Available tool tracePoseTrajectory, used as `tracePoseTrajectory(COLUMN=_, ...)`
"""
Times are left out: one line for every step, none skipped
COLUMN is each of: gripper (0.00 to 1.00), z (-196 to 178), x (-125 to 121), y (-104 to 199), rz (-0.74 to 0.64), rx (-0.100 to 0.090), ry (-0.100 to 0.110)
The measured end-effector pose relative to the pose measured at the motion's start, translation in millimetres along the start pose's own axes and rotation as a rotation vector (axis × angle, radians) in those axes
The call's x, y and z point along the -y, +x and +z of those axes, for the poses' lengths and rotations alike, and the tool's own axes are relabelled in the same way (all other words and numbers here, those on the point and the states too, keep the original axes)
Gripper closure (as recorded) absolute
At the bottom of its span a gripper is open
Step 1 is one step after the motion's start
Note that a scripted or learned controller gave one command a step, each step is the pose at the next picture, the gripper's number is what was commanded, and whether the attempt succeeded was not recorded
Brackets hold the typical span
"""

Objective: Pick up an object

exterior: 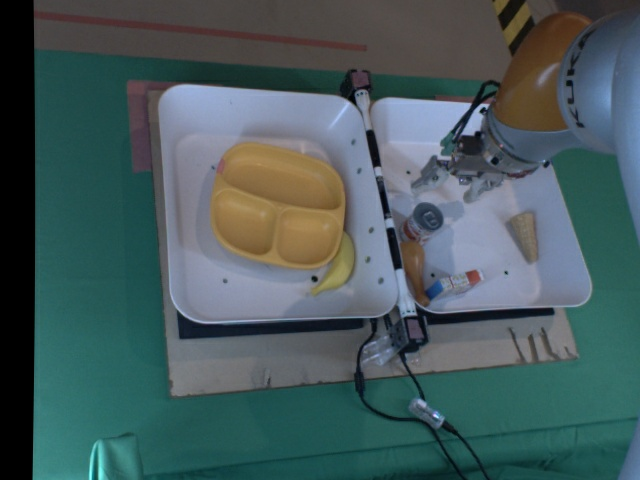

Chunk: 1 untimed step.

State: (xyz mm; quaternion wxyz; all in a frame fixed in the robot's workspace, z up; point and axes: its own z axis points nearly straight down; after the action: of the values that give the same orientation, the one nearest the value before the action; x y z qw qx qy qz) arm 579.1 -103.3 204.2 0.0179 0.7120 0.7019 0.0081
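While my claw (pixel 452 177) hangs over the right bin (pixel 560 268) with its fingers spread wide and nothing between them, I see a small can (pixel 424 220) just below it. An ice-cream cone (pixel 525 235) lies to the right, a small bottle (pixel 455 284) near the front. The left bin (pixel 190 118) holds a yellow tray (pixel 277 205) and banana (pixel 339 267).

The grey arm (pixel 600 68) bears dark letters, seemingly "KU", cut off at the frame's edge.
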Motion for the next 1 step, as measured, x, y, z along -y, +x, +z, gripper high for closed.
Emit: tracePoseTrajectory(gripper=0.0, z=15.0, x=24.9, y=3.0, rz=-0.008, rx=-0.005, ry=0.011)
